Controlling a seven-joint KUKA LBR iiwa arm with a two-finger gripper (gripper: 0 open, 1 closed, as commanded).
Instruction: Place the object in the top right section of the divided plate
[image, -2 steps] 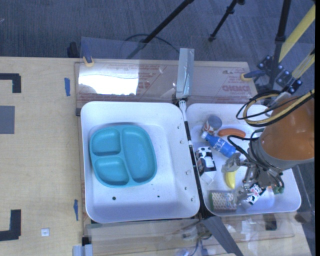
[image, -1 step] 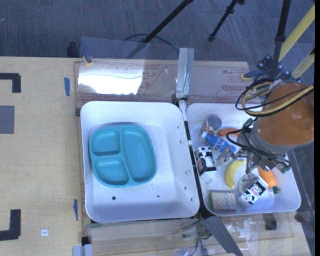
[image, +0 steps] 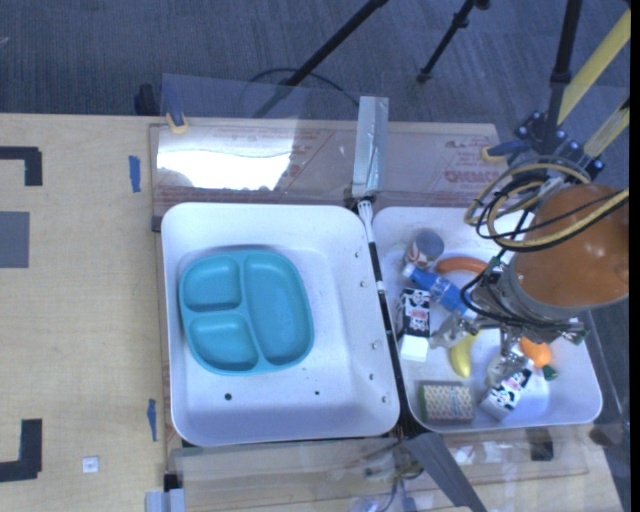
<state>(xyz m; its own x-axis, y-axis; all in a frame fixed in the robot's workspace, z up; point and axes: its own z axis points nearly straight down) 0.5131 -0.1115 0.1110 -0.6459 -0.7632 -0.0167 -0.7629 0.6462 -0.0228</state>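
We saw the arm (image: 575, 250) reaching over the right bin (image: 585, 400), its claw (image: 478, 325) low among the clutter near the bin's middle. Whether the claw was apart or together we could not tell, nor whether it gripped anything; it hung just beside a yellow item (image: 461, 357) and a blue-capped piece (image: 440, 290). The teal divided plate (image: 245, 310) lay in the left bin (image: 200, 225), toward its left edge.

Faint reddish print on the clear panel (image: 455, 165) is too blurred to read.
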